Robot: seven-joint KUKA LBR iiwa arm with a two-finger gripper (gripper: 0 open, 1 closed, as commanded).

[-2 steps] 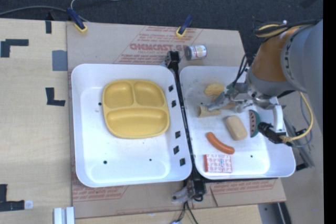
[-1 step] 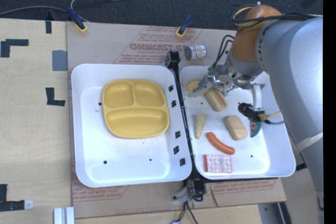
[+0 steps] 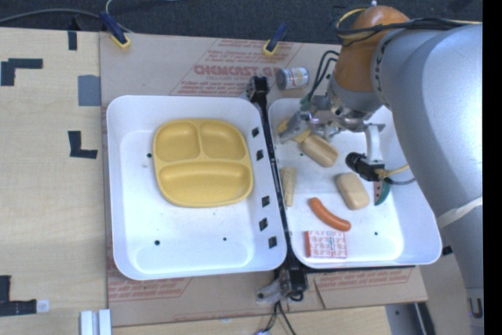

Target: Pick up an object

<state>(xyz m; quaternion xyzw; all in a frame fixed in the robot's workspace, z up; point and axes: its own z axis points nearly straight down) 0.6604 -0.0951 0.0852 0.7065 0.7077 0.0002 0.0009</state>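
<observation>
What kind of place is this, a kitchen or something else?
Probably a robotics lab test bench, not a kitchen. A grey arm reaches over two white bins clamped on cardboard; the food looks like toys, such as a sausage, and black tape marks sit on the bench.

A yellow plate [image 3: 203, 162] in a white bin [image 3: 129, 247]; an orange sausage [image 3: 329, 214] beside tan bread rolls [image 3: 352, 191].
</observation>
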